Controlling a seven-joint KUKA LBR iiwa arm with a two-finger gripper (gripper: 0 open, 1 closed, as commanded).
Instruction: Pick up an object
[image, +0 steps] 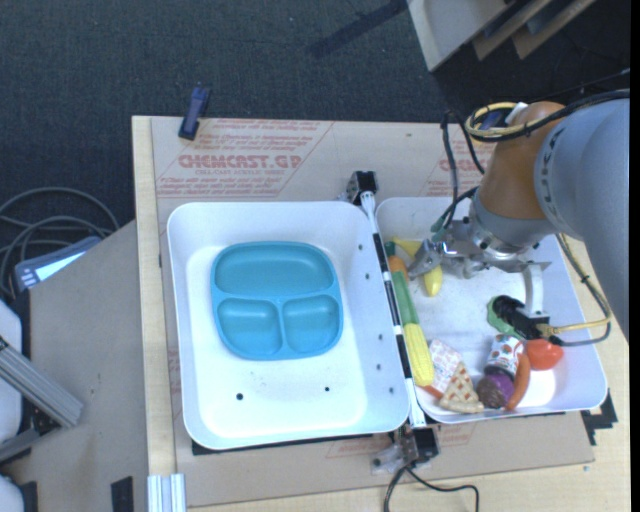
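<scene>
In the right white bin (590, 330), my gripper (432, 262) hangs over a small yellow banana-shaped piece (432, 282); whether my fingers are spread, I cannot tell. Crowding it: one green stick (402, 300), one corn cob (417, 354), one pizza slice (460, 390). The left white bin (190, 300) holds one blue sectioned plate (277, 299).

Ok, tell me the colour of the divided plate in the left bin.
Light blue divided plate, seen best in the overhead camera view.
</scene>
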